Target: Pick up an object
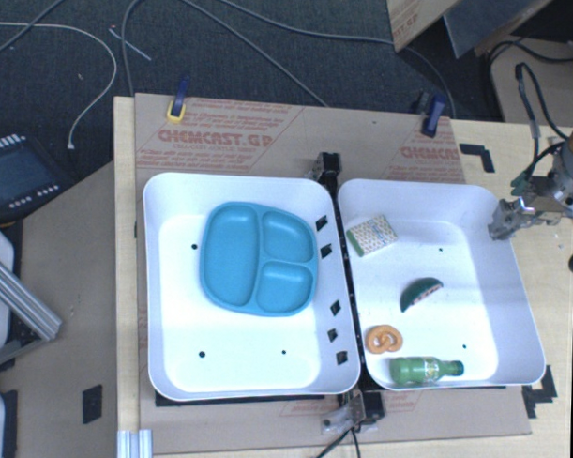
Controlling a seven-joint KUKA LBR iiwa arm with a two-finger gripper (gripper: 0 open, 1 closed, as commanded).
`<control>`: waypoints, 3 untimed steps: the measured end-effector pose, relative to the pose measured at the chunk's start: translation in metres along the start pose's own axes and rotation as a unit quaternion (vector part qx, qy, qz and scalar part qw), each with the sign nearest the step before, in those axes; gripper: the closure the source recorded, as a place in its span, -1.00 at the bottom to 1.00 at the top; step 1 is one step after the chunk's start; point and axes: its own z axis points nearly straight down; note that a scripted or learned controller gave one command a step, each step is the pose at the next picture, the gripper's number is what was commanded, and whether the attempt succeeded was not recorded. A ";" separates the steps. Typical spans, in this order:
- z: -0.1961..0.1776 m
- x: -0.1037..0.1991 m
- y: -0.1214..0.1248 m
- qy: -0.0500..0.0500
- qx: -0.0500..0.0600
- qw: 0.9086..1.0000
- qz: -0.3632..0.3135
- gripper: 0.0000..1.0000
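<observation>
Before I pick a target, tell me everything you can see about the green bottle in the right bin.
The green bottle lies on its side along the near wall of the right bin, with its narrower neck end pointing right. It looks like translucent green plastic with a lighter label band around the middle. It seems intact; whether it has a cap is too small to tell. The orange pretzel-shaped toy lies just beyond its left end, close or touching. The hand is far away, at the bin's far right rim.
</observation>
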 end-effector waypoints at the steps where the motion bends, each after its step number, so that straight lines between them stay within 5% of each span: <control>1: -0.023 0.000 0.001 0.001 0.001 1.000 0.000 1.00; 3: -0.029 0.095 0.026 0.002 0.002 1.000 -0.002 1.00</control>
